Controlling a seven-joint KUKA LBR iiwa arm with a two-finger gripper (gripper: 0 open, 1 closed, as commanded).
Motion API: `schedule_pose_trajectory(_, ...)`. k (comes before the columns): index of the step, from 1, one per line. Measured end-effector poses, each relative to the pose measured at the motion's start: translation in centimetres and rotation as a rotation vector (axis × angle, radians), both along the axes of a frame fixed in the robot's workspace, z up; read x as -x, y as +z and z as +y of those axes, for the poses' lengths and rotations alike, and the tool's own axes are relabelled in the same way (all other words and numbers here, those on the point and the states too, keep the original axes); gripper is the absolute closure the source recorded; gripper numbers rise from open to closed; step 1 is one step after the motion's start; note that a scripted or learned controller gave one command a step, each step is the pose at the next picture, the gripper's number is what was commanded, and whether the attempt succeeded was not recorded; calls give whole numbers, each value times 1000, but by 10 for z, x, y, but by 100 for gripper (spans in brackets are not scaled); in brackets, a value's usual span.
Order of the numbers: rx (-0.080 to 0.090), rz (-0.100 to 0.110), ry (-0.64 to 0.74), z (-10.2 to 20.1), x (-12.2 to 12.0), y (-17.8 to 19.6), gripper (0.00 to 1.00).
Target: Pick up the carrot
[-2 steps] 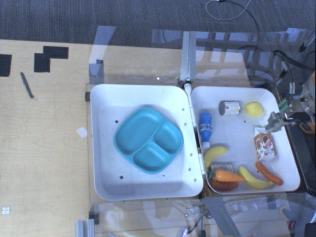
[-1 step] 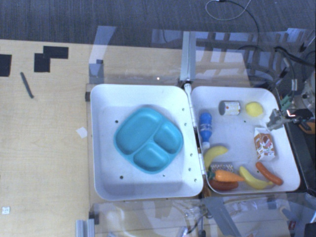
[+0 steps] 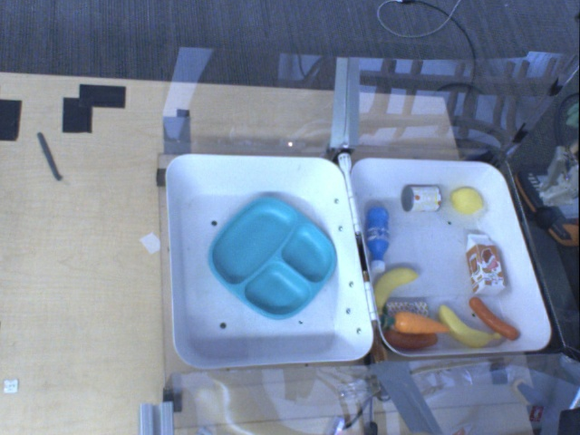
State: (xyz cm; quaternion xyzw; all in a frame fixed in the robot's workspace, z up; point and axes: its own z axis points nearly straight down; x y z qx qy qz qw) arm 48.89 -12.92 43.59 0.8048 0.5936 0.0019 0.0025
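An orange carrot (image 3: 419, 323) lies near the front left corner of the right bin (image 3: 518, 243), its green-tipped end toward the left wall. It rests over a dark red item (image 3: 412, 340) and just below a small grey patterned piece (image 3: 407, 307).
Around the carrot in the right bin are two bananas (image 3: 395, 283) (image 3: 466, 328), a sausage (image 3: 494, 318), a blue bottle (image 3: 377, 232), a small can (image 3: 421, 198), a lemon (image 3: 467, 200) and a snack packet (image 3: 486, 266). The left bin (image 3: 190, 270) holds a blue divided plate (image 3: 273, 256).
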Motion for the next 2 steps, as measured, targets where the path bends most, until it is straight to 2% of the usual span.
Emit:
schedule_pose_trajectory(1,-2,3,-459,34,-31,-60,100)
schedule_pose_trajectory(2,-4,5,-776,109,-44,-85,100)
